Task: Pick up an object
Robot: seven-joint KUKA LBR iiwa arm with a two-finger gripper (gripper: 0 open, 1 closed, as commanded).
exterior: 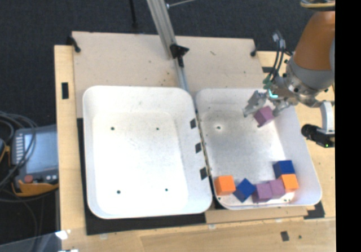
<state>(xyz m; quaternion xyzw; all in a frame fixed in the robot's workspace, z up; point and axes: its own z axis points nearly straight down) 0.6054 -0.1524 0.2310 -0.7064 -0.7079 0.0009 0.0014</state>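
Two fingers of the gripper (pixel 263 105) pinch a purple cube (pixel 263 115) — held at upper right; six blocks (pixel 265 186) crowd the right bin's (pixel 237 144) lower edge.

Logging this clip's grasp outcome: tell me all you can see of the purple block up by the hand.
The purple block is a small, matte cube, tilted with a corner downward. It sits between the fingers of the hand above the upper part of the right bin, apart from the blocks clustered at the bin's near edge. Whether it clears the floor is unclear.

Slanted aluminium rail (pixel 161 11) above the bins, grey pendant screen (pixel 34 152) at left, black cables (pixel 8 121) beside it
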